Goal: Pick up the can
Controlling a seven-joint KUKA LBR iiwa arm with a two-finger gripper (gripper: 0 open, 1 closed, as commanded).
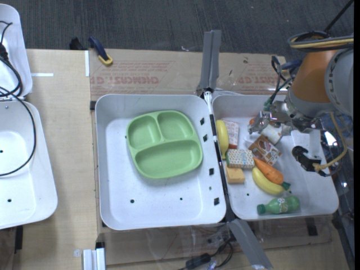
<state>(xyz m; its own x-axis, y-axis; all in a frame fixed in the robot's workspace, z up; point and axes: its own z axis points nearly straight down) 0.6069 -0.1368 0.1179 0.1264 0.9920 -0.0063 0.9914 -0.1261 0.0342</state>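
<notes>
We are looking down at the bench from the fixed camera, and we are seeing the arm (315, 77) reaching in from the right over the far part of the right bin (333, 202). Its gripper (268, 122) is hanging low among the clutter there. We are taking the small pale cylinder just beneath and beside it to be the can (274, 134), and it is sitting near the bin's back wall, right above a patterned snack packet (264, 149). The can is lying just toward the near side of the gripper, practically under it, so we are judging that the coming move is a short drop, not a traverse. We are not able to make out the can's long axis, as the wrist is covering part of it. We cannot tell how wide the gripper is standing or whether it has hold of anything. A carrot (269, 171) and a banana (265, 183) are lying nearer us, apart from the can.
</notes>
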